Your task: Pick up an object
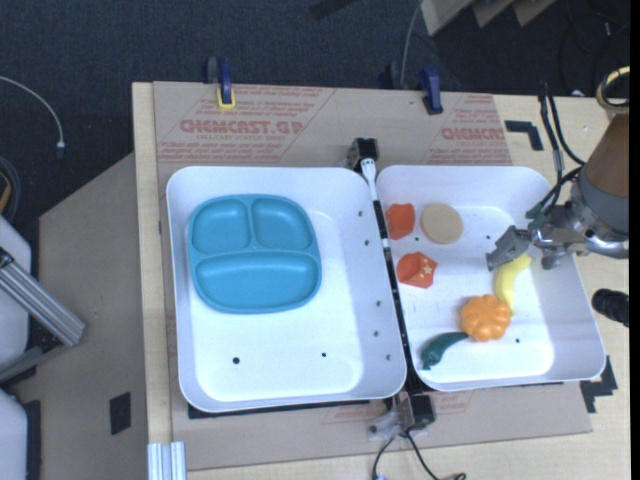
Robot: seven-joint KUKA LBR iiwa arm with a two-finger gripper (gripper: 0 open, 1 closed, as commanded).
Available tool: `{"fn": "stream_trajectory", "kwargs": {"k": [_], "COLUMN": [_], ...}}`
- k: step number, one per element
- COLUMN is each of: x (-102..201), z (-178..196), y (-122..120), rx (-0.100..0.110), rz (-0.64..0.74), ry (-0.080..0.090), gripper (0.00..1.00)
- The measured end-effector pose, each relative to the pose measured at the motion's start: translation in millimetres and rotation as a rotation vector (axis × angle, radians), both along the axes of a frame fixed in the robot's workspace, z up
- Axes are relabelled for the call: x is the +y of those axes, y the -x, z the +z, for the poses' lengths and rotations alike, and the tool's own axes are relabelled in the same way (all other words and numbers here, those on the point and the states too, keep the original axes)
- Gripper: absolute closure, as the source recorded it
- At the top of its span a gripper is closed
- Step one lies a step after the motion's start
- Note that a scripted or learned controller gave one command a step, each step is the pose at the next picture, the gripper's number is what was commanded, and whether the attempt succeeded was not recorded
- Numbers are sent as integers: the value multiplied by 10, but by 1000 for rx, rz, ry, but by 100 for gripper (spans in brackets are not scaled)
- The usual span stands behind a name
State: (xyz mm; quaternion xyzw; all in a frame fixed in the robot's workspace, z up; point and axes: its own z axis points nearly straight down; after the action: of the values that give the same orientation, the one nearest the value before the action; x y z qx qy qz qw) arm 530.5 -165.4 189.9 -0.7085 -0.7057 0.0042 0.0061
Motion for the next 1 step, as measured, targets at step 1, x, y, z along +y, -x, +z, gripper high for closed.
{"fn": "stream_trajectory", "kwargs": {"k": [1], "x": [6], "z": [78], "y": [-34], "rx": [-15], "rz": [4], "ry": [3], "gripper": [0]}}
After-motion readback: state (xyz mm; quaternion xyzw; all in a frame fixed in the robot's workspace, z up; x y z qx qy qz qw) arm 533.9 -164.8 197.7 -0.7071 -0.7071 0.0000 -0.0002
